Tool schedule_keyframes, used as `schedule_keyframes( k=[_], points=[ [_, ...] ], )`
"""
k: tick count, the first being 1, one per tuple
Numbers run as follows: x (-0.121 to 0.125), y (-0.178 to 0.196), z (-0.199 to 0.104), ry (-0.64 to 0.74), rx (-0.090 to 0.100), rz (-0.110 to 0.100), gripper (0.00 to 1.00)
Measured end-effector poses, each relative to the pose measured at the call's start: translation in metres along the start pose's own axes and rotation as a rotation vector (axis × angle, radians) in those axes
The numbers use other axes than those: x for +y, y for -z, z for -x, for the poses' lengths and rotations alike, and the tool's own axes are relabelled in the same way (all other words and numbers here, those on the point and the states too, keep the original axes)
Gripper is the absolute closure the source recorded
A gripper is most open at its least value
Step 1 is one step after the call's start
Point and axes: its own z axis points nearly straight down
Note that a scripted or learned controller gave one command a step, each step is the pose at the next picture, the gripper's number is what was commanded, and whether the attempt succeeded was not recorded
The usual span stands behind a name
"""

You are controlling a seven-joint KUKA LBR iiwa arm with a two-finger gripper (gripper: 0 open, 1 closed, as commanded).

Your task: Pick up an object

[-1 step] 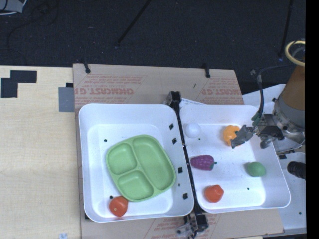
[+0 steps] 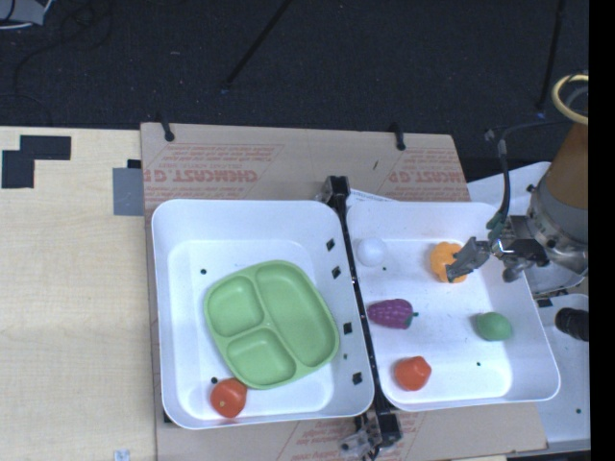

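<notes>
The right bin [image 2: 524, 377] holds a white ball [image 2: 371, 251], an orange fruit-like object [image 2: 445, 260], a purple eggplant-like piece [image 2: 390, 312], a green round piece [image 2: 494, 327] and a red-orange piece [image 2: 413, 373]. My gripper [image 2: 475, 256] hangs over the bin's upper right area, right beside the orange object, its dark finger touching or overlapping that object's right side. The left bin [image 2: 173, 257] holds a green divided plate [image 2: 271, 323] and a red tomato-like piece [image 2: 229, 397] at its front left corner.
A cardboard sheet [image 2: 288, 166] lies under both bins. A black divider clamp [image 2: 351, 296] runs between the bins. Wooden bench surface [image 2: 67, 305] spreads to the left. The arm's grey body [image 2: 562, 219] stands over the right bin's right rim.
</notes>
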Motion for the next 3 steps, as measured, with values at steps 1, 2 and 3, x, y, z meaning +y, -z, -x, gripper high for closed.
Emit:
schedule_keyframes(
  k=[1,2,3],
  points=[
    [-0.008,-0.060,0.003,-0.001,0.002,-0.008,0.00],
    [-0.016,-0.108,-0.004,0.000,0.003,-0.007,0.00],
    [-0.007,-0.160,-0.003,-0.001,0.003,-0.007,0.00]
  ],
)
